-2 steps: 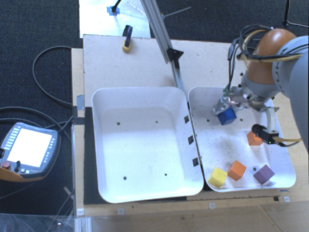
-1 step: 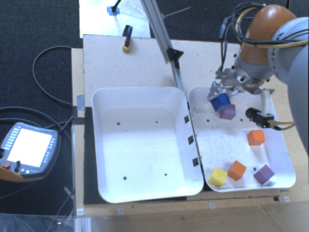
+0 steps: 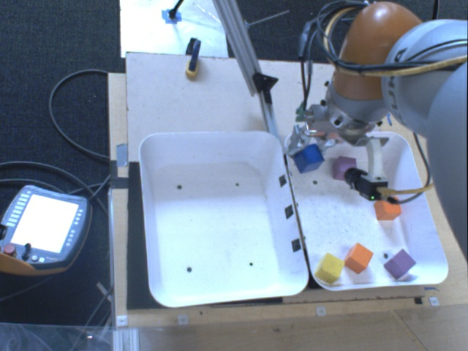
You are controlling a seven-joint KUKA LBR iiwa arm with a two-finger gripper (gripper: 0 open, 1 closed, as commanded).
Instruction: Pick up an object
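Resting directly beneath the gripper (image 3: 302, 143), the blue cube (image 3: 308, 158) sits at the far left corner of the right bin (image 3: 322, 218), tilted, just beside the rim shared with the left bin (image 3: 219, 218). The gripper meets the cube's upper side, but whether it grasps the cube or is released cannot be told, since the wrist covers the contact. It is likewise unclear whether the cube touches the bin floor.

A mauve cube (image 3: 344, 168) lies near the blue one, to its right. An upper orange cube (image 3: 387, 210) lies further right, close to the bin's right wall. Along the near wall stand a yellow cube (image 3: 329, 268), a lower orange cube (image 3: 358, 257) and a purple cube (image 3: 399, 264), set in a row and slightly apart. Between this row and the blue cube the speckled floor lies open.

The left bin shows a broad white floor marked by small dark dots. Small black tabs (image 3: 289, 210) line the shared rim.

The arm (image 3: 417, 64) enters from the right and hides the right bin's far right corner; the frame cuts off its upper part. A slanted metal rod (image 3: 241, 35) crosses the bench (image 3: 183, 101) and ends just behind the bins. A blue and yellow clamp (image 3: 193, 57) sits at the bench's far edge. A handheld controller (image 3: 40, 225) lies on the dark floor to the left, partly cropped, with a cable (image 3: 66, 123) looping above it.
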